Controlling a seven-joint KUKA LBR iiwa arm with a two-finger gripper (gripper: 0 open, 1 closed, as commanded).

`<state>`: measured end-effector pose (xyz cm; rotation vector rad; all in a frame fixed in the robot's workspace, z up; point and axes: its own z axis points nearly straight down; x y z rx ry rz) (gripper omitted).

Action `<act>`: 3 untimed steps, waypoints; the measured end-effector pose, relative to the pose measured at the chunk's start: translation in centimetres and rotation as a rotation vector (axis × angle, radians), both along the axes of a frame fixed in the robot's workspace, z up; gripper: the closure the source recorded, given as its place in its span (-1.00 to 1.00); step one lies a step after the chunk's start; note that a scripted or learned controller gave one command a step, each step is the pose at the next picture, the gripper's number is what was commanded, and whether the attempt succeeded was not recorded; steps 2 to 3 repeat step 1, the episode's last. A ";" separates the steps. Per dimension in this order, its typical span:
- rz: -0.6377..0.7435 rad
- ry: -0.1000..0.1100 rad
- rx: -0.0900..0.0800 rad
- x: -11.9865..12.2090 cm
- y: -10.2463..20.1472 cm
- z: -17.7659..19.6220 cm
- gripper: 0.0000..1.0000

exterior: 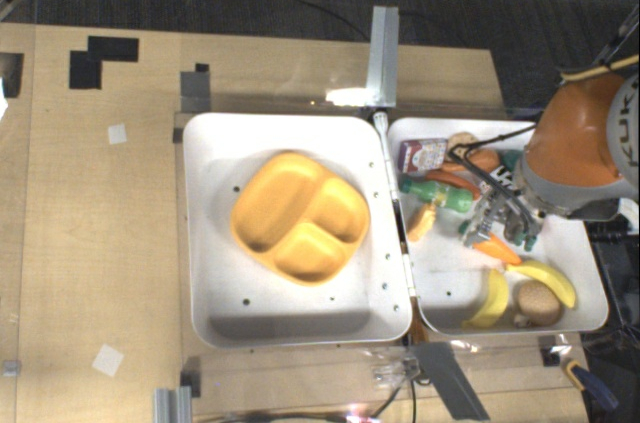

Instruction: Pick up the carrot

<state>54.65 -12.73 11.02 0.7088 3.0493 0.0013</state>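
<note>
Orange and tapered, the carrot (497, 252) is lying in the right bin (440, 283), just above the bananas (520, 289) and the brown potato-like piece (538, 304), and the gripper (497, 227) is hanging right over it, seemingly lining up a grasp. Its fingers are looking somewhat spread, pinching nothing I can make out. Nearby clutter, a green bottle (447, 196) and a packet (423, 154), is probably crowding the approach, while the yellow divided tray (299, 216) is sitting in the left bin (215, 211).

light: bright, even, from overhead | glare: white hotspot at 12 o'clock of my left bin (290, 241), on the metal post (384, 61) | shadows: soft, short under the yellow tray (300, 216) | focus: fair, my gripper (500, 226) slightly blurred | edges: dark at 12 o'clock
</note>
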 end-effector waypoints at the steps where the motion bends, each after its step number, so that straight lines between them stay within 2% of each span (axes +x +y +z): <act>1: -0.360 0.003 0.004 -2.9 2.0 5.6 1.00; 3: -0.360 0.003 0.004 -2.9 2.0 5.6 1.00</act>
